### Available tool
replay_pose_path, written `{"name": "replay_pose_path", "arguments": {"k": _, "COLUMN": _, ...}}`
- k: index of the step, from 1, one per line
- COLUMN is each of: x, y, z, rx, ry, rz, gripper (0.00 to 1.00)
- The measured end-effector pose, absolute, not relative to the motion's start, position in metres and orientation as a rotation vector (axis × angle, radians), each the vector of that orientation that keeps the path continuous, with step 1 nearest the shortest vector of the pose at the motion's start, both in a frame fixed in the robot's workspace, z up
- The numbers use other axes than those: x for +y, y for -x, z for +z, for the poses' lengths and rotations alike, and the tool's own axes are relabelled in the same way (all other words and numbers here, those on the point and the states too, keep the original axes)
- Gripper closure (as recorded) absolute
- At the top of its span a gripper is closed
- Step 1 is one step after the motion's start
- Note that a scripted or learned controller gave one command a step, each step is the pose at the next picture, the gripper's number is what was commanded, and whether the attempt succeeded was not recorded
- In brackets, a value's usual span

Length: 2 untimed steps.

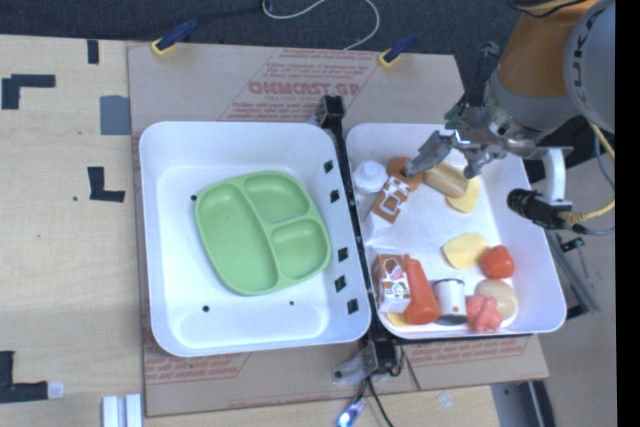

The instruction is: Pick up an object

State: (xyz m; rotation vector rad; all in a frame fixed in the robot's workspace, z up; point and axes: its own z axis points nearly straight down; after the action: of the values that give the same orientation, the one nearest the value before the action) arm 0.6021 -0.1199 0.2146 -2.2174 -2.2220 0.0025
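My gripper (452,158) hangs over the far part of the right bin (545,260), its two fingers spread open with nothing between them. Just below it lie a tan bread-like piece (447,181) and a pale yellow piece (463,201). To the left sit an orange-brown carton (389,202) and a white cap-shaped item (367,177). Nearer the front lie a yellow wedge (463,250), a red tomato (497,262), a red bottle (420,299), a small carton (393,280), a can (451,295) and a peach-coloured piece (496,295).
The left bin (170,215) holds a green divided plate (263,231). A black hinge strip (343,205) runs between the two bins. A white cable (320,10) lies on the dark floor beyond the cardboard. The arm's orange band (535,40) stands above the right bin's far corner.
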Motion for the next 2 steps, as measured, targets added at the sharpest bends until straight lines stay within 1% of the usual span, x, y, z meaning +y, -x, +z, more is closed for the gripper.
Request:
{"name": "replay_pose_path", "arguments": {"k": 1, "x": -0.036, "y": -0.548, "z": 0.324, "rx": -2.235, "ry": 2.210, "rz": -0.010, "gripper": 0.00}}
{"name": "replay_pose_path", "arguments": {"k": 2, "x": 0.046, "y": -0.482, "z": 0.319, "rx": -2.228, "ry": 2.205, "rz": 0.005, "gripper": 0.00}}
